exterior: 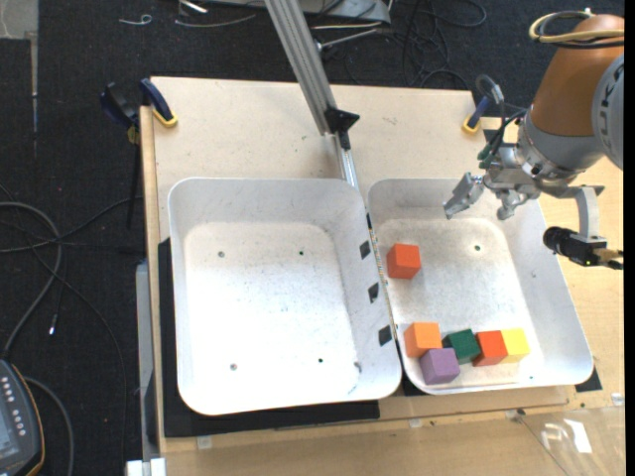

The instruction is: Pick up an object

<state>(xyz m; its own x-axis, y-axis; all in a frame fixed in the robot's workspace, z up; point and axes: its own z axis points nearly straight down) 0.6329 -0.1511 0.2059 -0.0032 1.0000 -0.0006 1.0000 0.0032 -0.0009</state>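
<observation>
Hovering over the far part of the right bin (556, 296), the gripper (488, 198) hangs from the arm (575, 87), which enters from the right side of the view. The jaws stand apart, with nothing between them; one finger points toward the bin's middle, the other lies nearer the wrist.

Nearest candidate: the lone orange-red cube (403, 261), resting on the right bin's floor close to the divider with the left bin (198, 296). It lies nearer the viewer than the jaws and toward the left. The cube is free on all sides, well apart from other objects, and has no long axis, so jaw orientation is judged non-critical.

Secondary candidates: a cluster at the near edge of the right bin, comprising an orange cube (424, 337), purple cube (440, 365), green cube (462, 345), red cube (491, 347) and yellow cube (515, 343). These touch or nearly touch, leaving little finger clearance.

Both bins rest on the worktop (248, 132).
</observation>
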